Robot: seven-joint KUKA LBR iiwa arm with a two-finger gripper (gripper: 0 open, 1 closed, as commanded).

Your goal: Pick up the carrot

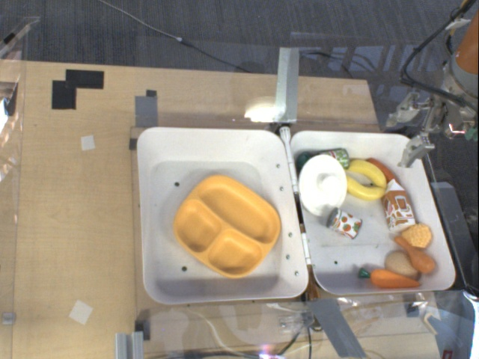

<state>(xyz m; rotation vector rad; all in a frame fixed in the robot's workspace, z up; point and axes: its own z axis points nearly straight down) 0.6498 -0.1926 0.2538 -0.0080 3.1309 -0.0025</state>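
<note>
Carrot at bin's near edge, green tip dim

My surroundings: dark grey carpet across the top of the frame; pale wooden bench filling the left and centre; black tape marks at upper left; metal upright post at top centre; bright light glare beside its base.
</note>
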